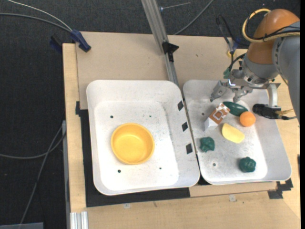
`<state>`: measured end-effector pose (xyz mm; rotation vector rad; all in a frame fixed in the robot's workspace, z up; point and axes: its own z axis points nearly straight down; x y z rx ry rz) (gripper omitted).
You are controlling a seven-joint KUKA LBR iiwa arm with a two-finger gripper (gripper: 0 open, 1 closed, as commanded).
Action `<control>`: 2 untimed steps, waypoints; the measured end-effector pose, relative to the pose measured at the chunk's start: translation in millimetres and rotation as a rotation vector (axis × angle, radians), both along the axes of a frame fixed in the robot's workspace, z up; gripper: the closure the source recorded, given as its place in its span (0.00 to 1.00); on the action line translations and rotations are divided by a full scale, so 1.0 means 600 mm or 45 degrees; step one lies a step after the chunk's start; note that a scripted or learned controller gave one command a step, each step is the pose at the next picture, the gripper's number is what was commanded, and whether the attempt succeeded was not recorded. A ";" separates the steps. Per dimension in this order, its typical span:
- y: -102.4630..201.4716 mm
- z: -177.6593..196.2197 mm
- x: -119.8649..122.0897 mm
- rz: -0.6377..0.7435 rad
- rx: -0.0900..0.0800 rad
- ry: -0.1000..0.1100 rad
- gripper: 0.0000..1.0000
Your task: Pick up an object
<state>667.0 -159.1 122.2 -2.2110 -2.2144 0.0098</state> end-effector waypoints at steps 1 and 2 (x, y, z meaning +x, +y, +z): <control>0.002 -0.045 0.000 0.000 -0.001 -0.004 0.00; 0.002 -0.020 0.003 0.001 -0.002 -0.011 1.00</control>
